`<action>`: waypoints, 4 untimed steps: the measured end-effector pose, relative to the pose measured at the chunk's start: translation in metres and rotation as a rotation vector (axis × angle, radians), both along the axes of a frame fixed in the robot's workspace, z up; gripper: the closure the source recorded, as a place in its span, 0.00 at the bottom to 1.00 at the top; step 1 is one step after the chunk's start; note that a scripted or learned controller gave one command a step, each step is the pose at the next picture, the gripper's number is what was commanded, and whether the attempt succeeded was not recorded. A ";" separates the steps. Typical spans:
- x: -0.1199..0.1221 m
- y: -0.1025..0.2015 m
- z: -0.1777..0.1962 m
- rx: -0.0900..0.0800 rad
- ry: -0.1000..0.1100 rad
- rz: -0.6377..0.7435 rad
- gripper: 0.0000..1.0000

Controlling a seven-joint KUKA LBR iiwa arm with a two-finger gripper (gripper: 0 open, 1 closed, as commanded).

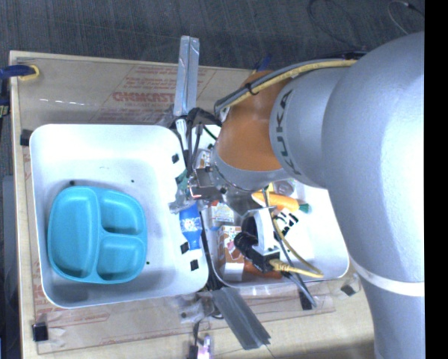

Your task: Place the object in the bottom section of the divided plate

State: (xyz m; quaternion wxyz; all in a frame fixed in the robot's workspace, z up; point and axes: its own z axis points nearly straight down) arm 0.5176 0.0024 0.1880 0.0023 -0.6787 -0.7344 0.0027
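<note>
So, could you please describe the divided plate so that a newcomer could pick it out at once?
Look in the left shallow white bin of the two on the bench. The light blue plastic divided plate lies in its lower left part. It is the bin's one coloured item, with three compartments.

Light blue divided plate (96, 234) in white bin (96, 144); grey, orange-banded arm (358, 126).

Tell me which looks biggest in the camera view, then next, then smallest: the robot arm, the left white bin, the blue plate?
1. Robot arm, though it is nearer the camera, so that is partly why it looks huge.
2. Left white bin.
3. Blue divided plate.
</note>
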 end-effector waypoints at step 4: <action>-0.003 0.190 -0.019 0.000 0.005 0.451 1.00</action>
